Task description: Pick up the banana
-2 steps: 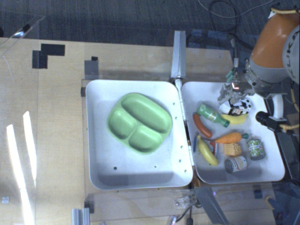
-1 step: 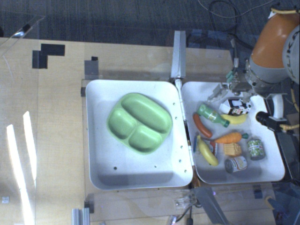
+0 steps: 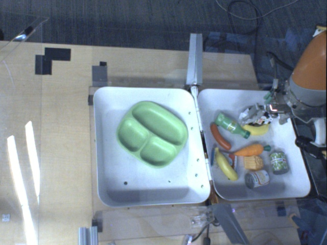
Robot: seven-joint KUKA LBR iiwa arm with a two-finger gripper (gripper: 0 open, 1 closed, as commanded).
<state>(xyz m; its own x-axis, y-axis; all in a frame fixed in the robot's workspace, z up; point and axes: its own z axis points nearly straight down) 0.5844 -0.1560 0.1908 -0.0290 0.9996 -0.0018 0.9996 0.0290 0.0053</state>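
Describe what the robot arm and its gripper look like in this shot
The arm enters from the right as a bulky rounded orange section above a grey wrist ring. Below it, the gripper is a cluttered silvery-white and black assembly with small dark parts; its details are too blurred to describe.

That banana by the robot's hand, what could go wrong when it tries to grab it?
The hand sits over a banana that touches a green bottle, so it might catch the bottle instead. A second banana lies lower in the right bin, tight against a carrot and a sausage, leaving little room for the fingers.
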